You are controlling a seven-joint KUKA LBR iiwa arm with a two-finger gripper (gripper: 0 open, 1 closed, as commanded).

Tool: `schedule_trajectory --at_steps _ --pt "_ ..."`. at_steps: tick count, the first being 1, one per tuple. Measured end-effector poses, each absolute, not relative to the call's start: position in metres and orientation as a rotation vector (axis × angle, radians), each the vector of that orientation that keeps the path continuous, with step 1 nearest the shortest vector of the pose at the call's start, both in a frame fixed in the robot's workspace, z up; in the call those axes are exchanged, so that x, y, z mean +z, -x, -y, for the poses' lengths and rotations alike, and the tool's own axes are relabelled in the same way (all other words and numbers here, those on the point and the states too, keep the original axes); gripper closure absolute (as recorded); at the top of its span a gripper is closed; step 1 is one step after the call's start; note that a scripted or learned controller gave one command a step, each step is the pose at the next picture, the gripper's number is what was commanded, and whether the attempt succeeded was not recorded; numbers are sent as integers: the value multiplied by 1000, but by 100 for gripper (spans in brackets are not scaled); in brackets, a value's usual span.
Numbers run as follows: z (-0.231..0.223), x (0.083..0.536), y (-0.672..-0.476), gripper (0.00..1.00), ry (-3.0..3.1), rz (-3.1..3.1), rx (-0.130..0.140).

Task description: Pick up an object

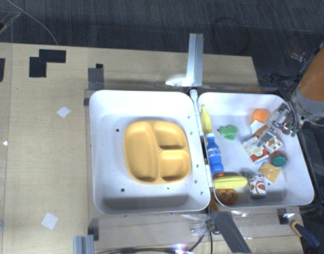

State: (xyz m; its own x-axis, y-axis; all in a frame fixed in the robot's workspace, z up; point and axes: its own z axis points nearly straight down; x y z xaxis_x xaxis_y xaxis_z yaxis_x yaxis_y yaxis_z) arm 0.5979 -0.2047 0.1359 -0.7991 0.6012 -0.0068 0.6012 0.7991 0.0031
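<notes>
My gripper (267, 135) reaches in from the right and hangs over the right bin (294, 197). It is above a red and white packet (257, 148); whether it touches the packet is unclear. An orange ball (260, 115) lies just behind the packet. In front of it are a teal round piece (278, 159) and a tan cracker-like block (270, 172). A green piece (228, 132) sits left of the packet. Along the bin's left wall lie a yellow banana shape (205, 119) and a blue bottle (214, 156).
At the right bin's front lie a yellow corn-like piece (230, 182), a brown round item (227, 196) and a small red and white can (257, 186). The left bin (103, 142) holds a yellow divided tray (155, 151). A metal post (195, 57) stands behind the bins.
</notes>
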Motion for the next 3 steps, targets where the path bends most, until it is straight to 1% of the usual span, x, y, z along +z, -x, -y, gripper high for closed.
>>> schedule_trajectory --at_steps 1,2,3 --pt "206 104 -594 0 -1721 -2611 9" --pt "206 99 -639 0 -1258 -2850 8" --pt "145 99 -662 0 -1452 -2760 -5"
